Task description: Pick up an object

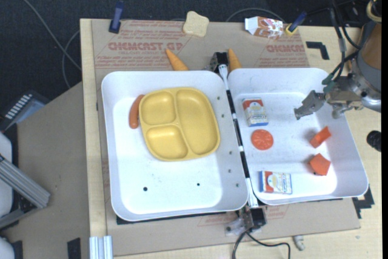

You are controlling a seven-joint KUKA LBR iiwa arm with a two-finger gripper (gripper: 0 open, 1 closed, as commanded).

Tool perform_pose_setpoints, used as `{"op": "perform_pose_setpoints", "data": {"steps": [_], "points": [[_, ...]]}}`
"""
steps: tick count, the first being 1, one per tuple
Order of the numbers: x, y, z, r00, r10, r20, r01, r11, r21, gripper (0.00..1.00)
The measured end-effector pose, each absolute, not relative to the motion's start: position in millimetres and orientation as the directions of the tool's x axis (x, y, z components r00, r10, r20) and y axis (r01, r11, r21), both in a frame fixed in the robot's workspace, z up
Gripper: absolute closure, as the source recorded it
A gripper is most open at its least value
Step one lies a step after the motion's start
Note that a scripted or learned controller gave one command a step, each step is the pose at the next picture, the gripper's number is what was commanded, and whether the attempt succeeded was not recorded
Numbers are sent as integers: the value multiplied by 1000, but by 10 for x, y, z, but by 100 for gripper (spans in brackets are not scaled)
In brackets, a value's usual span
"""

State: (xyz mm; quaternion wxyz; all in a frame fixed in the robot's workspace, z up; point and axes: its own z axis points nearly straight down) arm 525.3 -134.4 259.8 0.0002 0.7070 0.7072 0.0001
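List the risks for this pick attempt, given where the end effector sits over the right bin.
1. The end effector hangs above bare bin floor, apart from every item, so closing here would likely grab nothing.
2. The two orange blocks lie close together; reaching for one may knock the other.
3. The lower carton lies near the right bin's front rim, leaving little finger room.

A: What's in the left bin [121, 191]?
B: A yellow divided plate [179, 123], with a hot dog [134, 112] touching its left edge.
A: And the right bin [357, 173]?
B: Two small cartons [256, 111] [276, 182], a red disc [262, 139] and two orange blocks [321, 136] [319, 164]. The gripper [312, 103] hangs over its upper right; its jaws look parted, perhaps.
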Motion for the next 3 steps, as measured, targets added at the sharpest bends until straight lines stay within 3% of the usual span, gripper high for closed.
{"op": "perform_pose_setpoints", "data": {"steps": [1, 2, 3], "points": [[5901, -2056, 2211, 1, 1000, -2, 1000, -1, 1, 0], [5793, -2221, 1117, 0, 1000, 2, 1000, 0, -3, 0], [5506, -2195, 886, -6, 1000, 4, 1000, 6, 10, 0]]}}
